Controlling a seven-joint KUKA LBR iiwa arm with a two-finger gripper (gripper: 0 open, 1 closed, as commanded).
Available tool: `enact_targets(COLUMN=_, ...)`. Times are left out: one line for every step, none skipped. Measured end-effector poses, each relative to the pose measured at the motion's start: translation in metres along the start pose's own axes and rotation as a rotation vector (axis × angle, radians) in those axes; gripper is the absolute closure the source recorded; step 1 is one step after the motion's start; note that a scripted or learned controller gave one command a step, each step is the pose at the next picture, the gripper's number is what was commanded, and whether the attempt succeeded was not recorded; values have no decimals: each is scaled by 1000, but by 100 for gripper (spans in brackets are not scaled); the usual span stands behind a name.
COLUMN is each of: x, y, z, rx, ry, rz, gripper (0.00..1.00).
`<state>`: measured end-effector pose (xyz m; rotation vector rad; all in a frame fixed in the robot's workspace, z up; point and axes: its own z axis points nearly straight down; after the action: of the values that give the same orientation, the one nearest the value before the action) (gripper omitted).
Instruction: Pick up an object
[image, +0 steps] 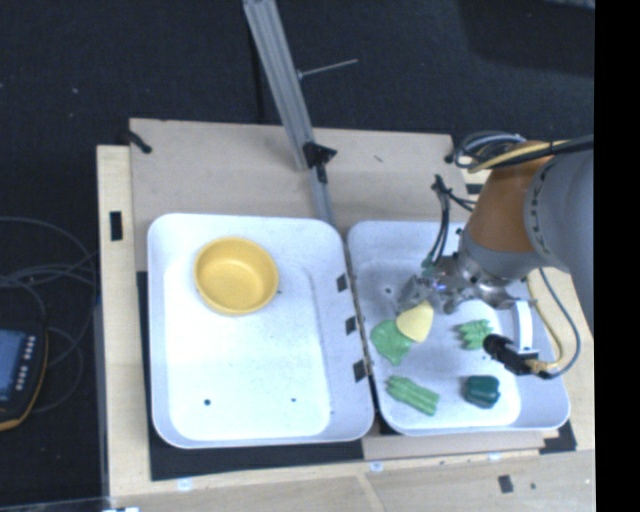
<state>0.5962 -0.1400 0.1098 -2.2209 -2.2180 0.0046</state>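
My gripper (432, 290) hangs low over the middle of the right bin (385, 245), with the grey arm and its orange band (500, 215) behind it on the right. Just below the gripper lies a pale yellow piece (416, 322), touching a light green piece (389, 341) on its left. A green ridged piece (413, 395) lies near the bin's front. A dark green block (482, 390) sits at the front right, and a small green piece (471, 331) lies to the right of the yellow one. I cannot see whether anything is held.
The left bin (250, 390) holds a yellow bowl (237, 275) at its back left. A grey metal post (285, 85) rises from the back between the bins. Black cables (545, 350) loop near the arm over the right bin's right side.
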Motion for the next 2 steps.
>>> enact_targets(x=0, y=2, z=-13, rx=-6, ry=0, rz=0, gripper=100)
enact_targets(x=-5, y=5, z=-76, rx=-10, ry=-1, rz=-1, gripper=100)
